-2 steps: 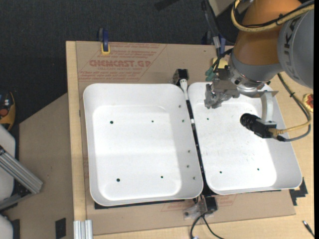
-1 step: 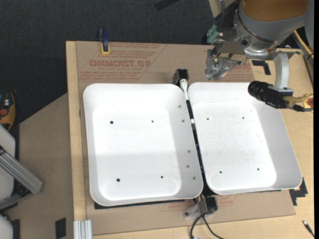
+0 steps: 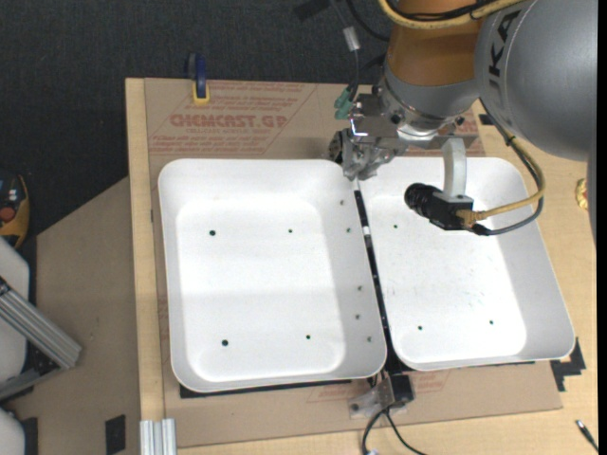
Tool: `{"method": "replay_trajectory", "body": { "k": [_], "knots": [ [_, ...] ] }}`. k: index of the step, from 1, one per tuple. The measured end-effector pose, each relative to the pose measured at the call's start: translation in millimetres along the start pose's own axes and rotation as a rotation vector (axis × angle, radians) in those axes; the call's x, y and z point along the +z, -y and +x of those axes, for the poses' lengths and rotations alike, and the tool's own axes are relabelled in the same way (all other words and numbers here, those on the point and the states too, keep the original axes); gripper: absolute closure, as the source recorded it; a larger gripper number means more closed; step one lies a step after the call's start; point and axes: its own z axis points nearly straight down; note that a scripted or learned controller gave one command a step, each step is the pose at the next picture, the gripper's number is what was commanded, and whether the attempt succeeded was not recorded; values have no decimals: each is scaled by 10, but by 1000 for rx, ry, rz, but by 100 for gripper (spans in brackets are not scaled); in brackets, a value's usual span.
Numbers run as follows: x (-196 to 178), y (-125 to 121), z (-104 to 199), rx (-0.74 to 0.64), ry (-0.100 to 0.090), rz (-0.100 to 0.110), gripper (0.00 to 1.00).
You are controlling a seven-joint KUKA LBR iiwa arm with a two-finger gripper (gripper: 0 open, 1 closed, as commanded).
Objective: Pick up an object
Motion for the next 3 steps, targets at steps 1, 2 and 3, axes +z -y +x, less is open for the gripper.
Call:
{"method": "replay_trajectory", "body": {
  "k": [1, 2, 3],
  "knots": [
    [-140, 266, 121, 1, -1, -6, 100],
    [-138, 531, 163, 1, -1, -5, 100],
    [-1772, 315, 462, -2, -5, -30, 100]
  ]
}}
